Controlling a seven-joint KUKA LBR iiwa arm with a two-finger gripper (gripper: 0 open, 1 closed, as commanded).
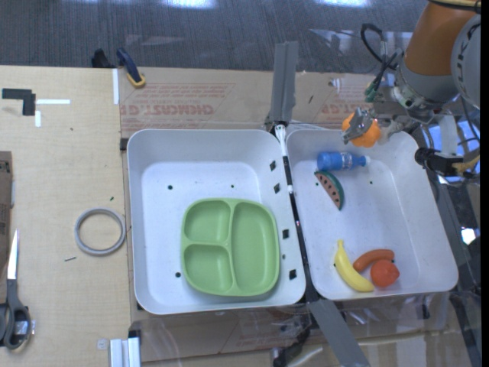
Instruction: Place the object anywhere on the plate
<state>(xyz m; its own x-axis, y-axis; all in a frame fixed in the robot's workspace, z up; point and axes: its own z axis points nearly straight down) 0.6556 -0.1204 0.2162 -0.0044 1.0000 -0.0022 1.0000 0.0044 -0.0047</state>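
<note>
Gripper (pixel 359 128) sits above the far edge of the right bin (pixel 412 205), fingers pinched around a small orange fruit (pixel 367 132), lifted off the bin floor. Green plate (pixel 231 246) lies in the left bin (pixel 153 205), well apart from the fruit. In the right bin: blue bottle (pixel 340 160) just below the fruit, watermelon slice (pixel 332 189) under that, banana (pixel 350 269), sausage (pixel 372 258) and tomato (pixel 384 274) at the near edge.
</note>
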